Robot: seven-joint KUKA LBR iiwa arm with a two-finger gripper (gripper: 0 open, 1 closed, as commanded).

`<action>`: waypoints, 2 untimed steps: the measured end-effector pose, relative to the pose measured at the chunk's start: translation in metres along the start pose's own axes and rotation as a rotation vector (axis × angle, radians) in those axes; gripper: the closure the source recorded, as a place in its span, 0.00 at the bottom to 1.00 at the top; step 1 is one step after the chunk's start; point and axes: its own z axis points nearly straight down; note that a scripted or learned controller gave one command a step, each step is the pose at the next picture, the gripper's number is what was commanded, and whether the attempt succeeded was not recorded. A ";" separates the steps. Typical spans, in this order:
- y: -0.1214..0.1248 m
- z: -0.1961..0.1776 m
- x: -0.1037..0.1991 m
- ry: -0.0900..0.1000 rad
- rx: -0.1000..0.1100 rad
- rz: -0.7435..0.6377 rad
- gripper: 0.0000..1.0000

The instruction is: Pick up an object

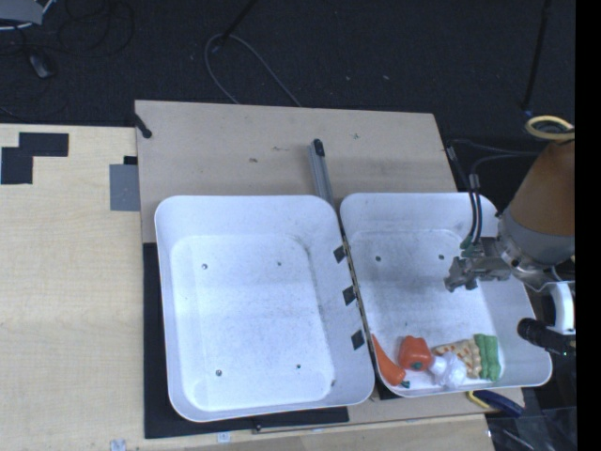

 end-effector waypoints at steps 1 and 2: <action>0.005 -0.054 -0.010 -0.001 -0.001 0.001 1.00; 0.006 -0.107 -0.010 0.000 -0.001 0.001 1.00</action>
